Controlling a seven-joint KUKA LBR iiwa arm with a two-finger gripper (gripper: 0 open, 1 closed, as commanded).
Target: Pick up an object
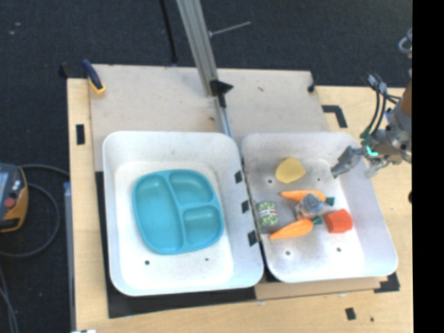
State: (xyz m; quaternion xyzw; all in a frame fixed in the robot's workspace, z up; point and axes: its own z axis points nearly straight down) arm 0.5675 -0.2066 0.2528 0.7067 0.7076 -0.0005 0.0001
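Note:
The right bin [371, 252] holds several small objects: a yellow lump [290, 170], two orange carrots [291, 229] [298, 195], a grey-blue piece [312, 205] between them, a red block [338, 221] and a small green can [268, 214]. My gripper [356, 165] hovers over the bin's upper right corner, right of the yellow lump and above the red block. Its fingers [343, 162] are spread open with nothing between them.
The left bin [118, 269] carries a turquoise divided plate [178, 210]. A metal post [198, 37] rises behind the bins, and a thin rod runs down between them. Cables [378, 106] hang by the arm at the right.

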